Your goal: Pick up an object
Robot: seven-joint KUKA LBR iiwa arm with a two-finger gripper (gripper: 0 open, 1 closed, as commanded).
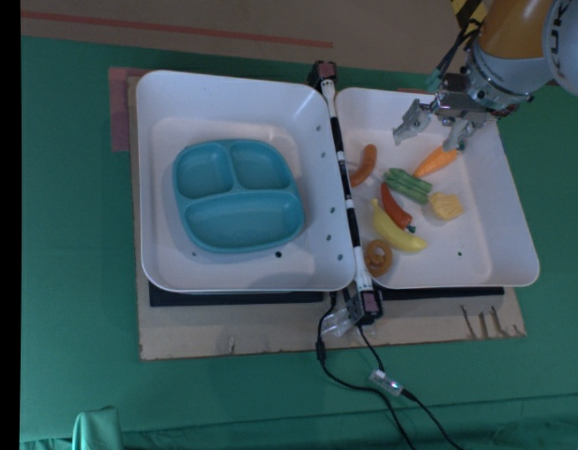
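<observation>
**Ana:** Now, where is the grey arm with the orange band (525,17)?

**Ben:** It reaches in from the upper right corner. Its claw (432,131) hangs over the far part of the shallow white right bin (509,237). The 2 fingers stand apart, so the claw is open, and nothing is between them.

**Ana:** And the things to pick up?

**Ben:** All are in the right bin. The orange plastic carrot (435,162) lies just under the claw's right-hand finger; I cannot tell if they touch. Beside it, toward the middle, lies the green bean pod bundle (407,185). The reddish-brown toy sausage (364,165) lies near the bin's left wall. The red chili pepper (394,205) lies below the green bundle, and the yellow toy banana (398,232) is just beside it. The small yellow ridged piece (447,205) is to the right of them. The brown ring-shaped pretzel (379,256) lies in the near left corner.

**Ana:** What is in the left bin?

**Ben:** The shallow white left bin (167,101) holds 1 teal plastic plate with 3 compartments (238,195). Both bins stand on brown cardboard (223,331) on the green bench (73,251). A black cable (364,378) runs from between the bins toward the near edge.
</observation>
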